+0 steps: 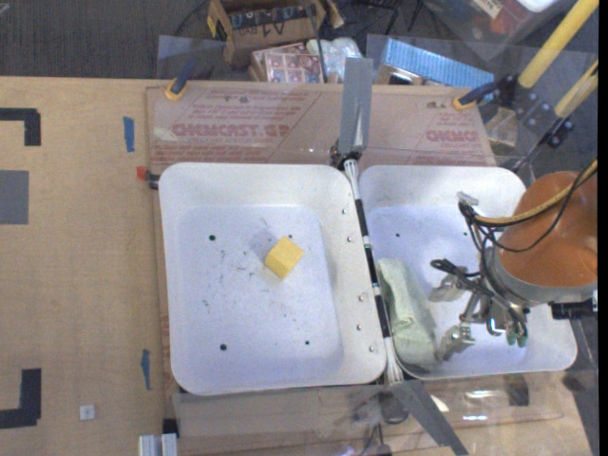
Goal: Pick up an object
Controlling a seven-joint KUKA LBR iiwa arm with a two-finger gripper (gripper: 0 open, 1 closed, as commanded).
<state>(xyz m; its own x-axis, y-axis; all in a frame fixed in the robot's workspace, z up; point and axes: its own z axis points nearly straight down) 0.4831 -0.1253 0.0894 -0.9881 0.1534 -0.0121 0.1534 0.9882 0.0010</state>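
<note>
I watch the right bin (pixel 541 350), and I take it as my landmark. The gripper (pixel 475 316) hangs low inside this bin, a little toward its near side, and the grey arm with the orange band (pixel 556 236) comes over the bin's right rim. The jaws look opened wide, with one finger tip near the bin's middle and the other lower, and I see nothing between them.

The nearest object is a pale green cloth (pixel 404 312). It lies inside the right bin, along its left wall, from about the middle down to the near-left corner. The lower finger tip is just beside the cloth's near end; I cannot tell if it touches. A yellow block (pixel 284 256) sits outside the right bin, well apart to its left, in the left bin (pixel 190 350).

I judge the step in hand is the approach to the cloth. To do it well, I think the jaws must move toward the left wall until the cloth is truly between the fingers, then go down to the bin floor before closing. The cloth is soft and flat, so a shallow close may slip off. The wall is near, so a finger may strike it.
</note>
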